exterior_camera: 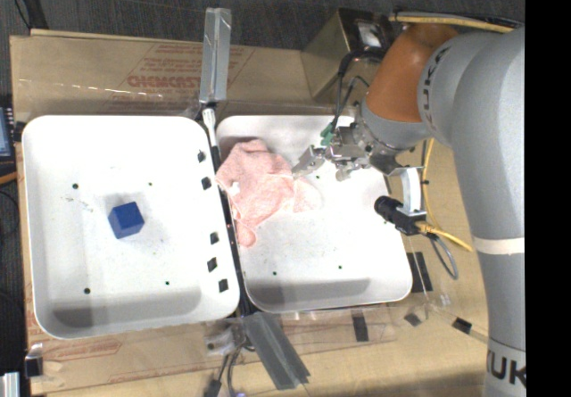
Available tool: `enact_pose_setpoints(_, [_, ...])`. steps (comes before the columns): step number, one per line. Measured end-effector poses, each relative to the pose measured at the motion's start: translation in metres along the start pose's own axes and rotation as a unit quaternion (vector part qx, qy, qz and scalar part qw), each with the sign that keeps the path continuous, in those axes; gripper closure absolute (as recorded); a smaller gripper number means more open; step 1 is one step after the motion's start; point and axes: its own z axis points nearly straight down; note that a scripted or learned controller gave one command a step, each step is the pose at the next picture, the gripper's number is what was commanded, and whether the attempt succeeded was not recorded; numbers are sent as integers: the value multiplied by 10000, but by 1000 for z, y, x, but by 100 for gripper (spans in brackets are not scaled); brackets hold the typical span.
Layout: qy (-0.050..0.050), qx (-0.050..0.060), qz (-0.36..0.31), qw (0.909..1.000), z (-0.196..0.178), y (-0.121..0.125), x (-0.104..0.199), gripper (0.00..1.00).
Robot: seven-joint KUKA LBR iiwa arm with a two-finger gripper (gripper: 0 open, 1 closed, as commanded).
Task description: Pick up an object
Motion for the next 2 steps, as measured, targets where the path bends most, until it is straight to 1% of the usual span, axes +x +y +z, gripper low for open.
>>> enact_pose_setpoints(1, [2,-15,-703,9975,68,14,8,0])
enact_pose_setpoints(2, [2,-7,-714,9975,57,14,8,100])
